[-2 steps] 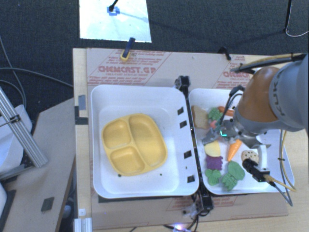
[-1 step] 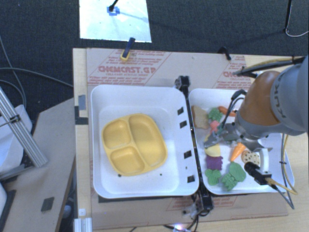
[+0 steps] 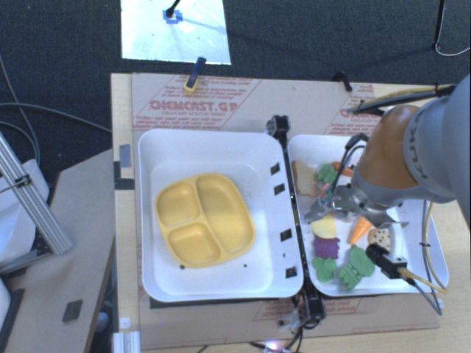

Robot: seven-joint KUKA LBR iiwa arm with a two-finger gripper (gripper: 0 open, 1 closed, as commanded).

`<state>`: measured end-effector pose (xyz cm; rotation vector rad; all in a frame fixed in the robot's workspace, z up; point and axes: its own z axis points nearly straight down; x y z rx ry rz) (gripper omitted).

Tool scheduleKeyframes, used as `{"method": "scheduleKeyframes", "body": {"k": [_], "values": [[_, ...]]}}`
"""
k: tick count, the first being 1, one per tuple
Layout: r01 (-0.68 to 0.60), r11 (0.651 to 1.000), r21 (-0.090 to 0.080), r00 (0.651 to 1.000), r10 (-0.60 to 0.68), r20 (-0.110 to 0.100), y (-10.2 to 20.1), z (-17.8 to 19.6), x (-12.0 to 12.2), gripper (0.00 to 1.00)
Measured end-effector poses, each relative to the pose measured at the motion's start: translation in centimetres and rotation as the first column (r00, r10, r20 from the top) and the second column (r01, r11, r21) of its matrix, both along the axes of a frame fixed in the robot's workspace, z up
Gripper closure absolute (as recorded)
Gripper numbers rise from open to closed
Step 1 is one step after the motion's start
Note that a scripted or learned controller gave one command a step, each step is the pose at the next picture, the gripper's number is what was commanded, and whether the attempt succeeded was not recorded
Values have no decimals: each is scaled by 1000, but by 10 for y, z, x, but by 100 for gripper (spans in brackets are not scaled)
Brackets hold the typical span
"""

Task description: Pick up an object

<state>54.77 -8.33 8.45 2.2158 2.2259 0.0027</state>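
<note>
- The grey arm with its orange band [image 3: 386, 149] reaches in from the right edge of the counter [image 3: 221, 98], over the right white bin [image 3: 434, 259].
- The gripper [image 3: 324, 210] hangs low near that bin's left wall, above a heap of small toy foods; whether it is spread or pressed together, I cannot tell.
- A pale yellow piece [image 3: 324, 228] lies just below the gripper, with a purple piece [image 3: 326, 247] beside it toward the bin's front edge.
- Two green pieces [image 3: 355, 267] lie at the front edge; an orange cone [image 3: 359, 229] lies just right of the gripper.
- A tan slab [image 3: 303, 176] and a green leafy piece [image 3: 326, 173] lie toward the back, near the left wall.
- The arm covers the bin's back right part.
- The left white bin [image 3: 158, 153] holds a yellow divided tray [image 3: 204, 218], lying near its middle.
</note>
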Motion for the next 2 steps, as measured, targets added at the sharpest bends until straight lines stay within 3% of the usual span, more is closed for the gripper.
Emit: {"method": "scheduleKeyframes", "body": {"k": [1, 2], "values": [[1, 1000, -1, 1000, -1, 3, -1, 11, 1, 100], [1, 1000, -1, 1000, -1, 3, -1, 11, 1, 0]]}}
